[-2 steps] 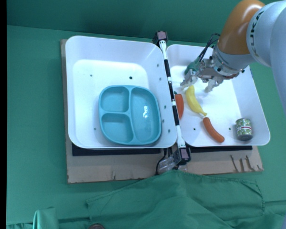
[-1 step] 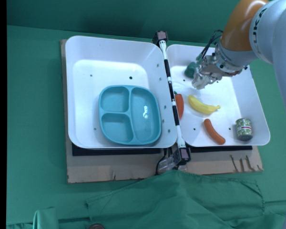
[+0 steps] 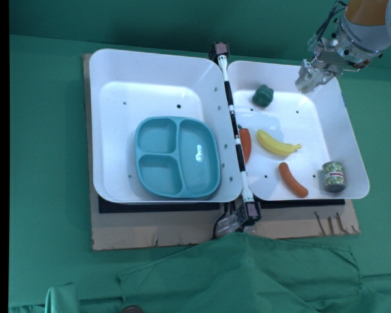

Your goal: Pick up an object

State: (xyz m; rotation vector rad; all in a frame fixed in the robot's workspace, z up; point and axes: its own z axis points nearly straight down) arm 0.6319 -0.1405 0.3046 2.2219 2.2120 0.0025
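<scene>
The pincer (image 3: 311,78), fingers' state impossible to tell, hangs over the right bin's (image 3: 352,150) far rim, the green broccoli (image 3: 262,96) just left of it and likeliest to be picked.

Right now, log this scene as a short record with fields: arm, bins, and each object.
arm: gripper above the far rim of the right bin, nothing seen between its fingers
left bin: holds a blue divided plate
right bin: holds five objects
dark green object: far part of the right bin, nearest the gripper
carrot: against the divider side
banana: middle of the bin
sausage: near edge
small jar: near right corner, upright
</scene>
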